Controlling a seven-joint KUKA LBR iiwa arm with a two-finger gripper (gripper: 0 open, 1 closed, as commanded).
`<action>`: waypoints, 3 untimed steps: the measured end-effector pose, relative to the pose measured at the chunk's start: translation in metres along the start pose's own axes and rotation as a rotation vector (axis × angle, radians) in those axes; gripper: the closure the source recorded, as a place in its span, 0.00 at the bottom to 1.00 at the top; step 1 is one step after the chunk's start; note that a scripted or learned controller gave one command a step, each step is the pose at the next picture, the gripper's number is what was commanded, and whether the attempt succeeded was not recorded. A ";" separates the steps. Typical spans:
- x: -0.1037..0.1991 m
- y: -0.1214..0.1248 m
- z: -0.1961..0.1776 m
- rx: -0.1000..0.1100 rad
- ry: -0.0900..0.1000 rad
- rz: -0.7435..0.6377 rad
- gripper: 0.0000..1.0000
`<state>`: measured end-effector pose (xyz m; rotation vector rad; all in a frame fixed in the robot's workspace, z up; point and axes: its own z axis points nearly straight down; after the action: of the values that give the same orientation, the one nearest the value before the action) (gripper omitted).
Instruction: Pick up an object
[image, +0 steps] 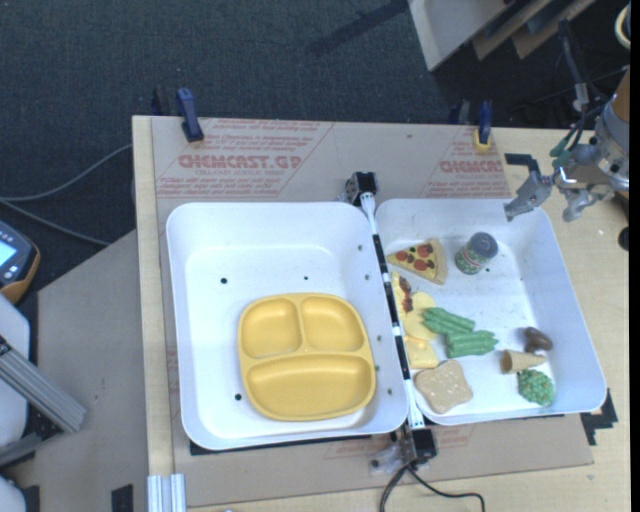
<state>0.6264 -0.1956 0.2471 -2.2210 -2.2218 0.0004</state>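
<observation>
My gripper (548, 192) hangs open and empty over the right bin's (570, 290) far rim. The nearest thing, a can (476, 252), lies on its side at about seven o'clock from my fingers, just beside the pizza (420, 260).

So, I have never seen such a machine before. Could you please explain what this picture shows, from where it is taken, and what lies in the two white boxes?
One camera looks down at a slant on a bench from above. The metal part at the upper right is the robot arm's hand, with two fingers; it hangs over the far edge of the right shallow white bin and holds nothing. The left shallow white bin holds a yellow plastic plate with three compartments. The right bin holds toy food: a pizza slice, a small grey-lidded can, green bean pods, a slice of toast, a brown mushroom and a green broccoli piece.
</observation>
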 end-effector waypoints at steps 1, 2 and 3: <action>0.003 0.033 0.140 -0.011 -0.001 -0.003 0.00; 0.019 0.024 0.163 0.003 0.001 -0.002 0.00; 0.018 0.025 0.151 -0.002 -0.001 -0.002 1.00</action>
<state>0.6518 -0.1774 0.0964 -2.2203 -2.2258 -0.0010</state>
